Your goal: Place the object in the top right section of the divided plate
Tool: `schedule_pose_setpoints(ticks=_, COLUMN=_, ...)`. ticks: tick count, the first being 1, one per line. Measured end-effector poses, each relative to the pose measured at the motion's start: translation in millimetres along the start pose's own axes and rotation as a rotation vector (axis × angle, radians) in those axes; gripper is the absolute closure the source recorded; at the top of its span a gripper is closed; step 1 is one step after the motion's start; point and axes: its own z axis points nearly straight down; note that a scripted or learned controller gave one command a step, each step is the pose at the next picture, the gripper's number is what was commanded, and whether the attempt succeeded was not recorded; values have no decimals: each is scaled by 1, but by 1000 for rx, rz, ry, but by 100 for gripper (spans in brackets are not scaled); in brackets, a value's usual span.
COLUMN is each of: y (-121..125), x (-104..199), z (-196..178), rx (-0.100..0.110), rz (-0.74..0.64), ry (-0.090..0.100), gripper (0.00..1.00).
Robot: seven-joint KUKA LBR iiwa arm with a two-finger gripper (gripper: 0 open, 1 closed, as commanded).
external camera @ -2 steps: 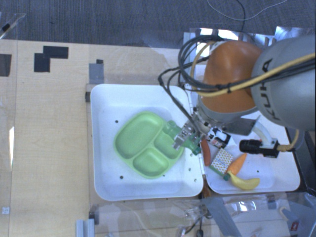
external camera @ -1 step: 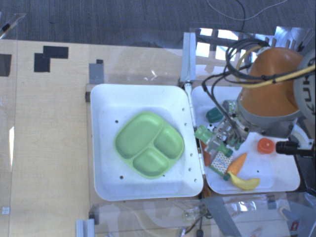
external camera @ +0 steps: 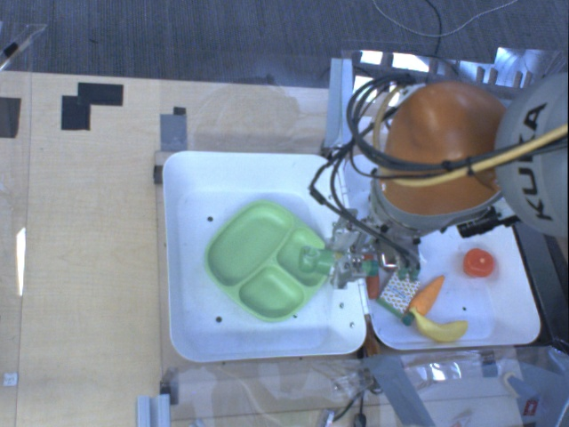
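- The grey arm point(external camera: 444, 149), with its broad orange band, reached in from the right and covered much of the right bin's upper part; black cables looped around its wrist.
- The left white bin point(external camera: 191, 238) lay beside the right white bin point(external camera: 520, 314), their inner edges close together.
- The green divided plate point(external camera: 244, 247) sat tilted in the middle of the left bin, with one long section on its left and two smaller sections on its right.
- The gripper point(external camera: 342, 263) hung over the plate's right edge, at the upper of the two smaller sections. Whether it was spread or closed could not be told, as the metal parts blurred together there.
- A pale green translucent object point(external camera: 311, 258) lay in that upper right section, just beside the gripper's tip; whether it was touched by the tool could not be told.
- In the right bin, a yellow banana point(external camera: 440, 329) lay near the front edge, touching an orange carrot point(external camera: 428, 294) that slanted up from it.
- A red tomato point(external camera: 478, 262) sat well apart, toward the bin's right side.
- A small speckled packet point(external camera: 400, 290) lay just left of the carrot.
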Motion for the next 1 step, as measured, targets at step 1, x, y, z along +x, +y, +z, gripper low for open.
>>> schedule_pose_setpoints(ticks=1, y=65, x=3, z=42, rx=1, rz=-18, ry=5, gripper=100)
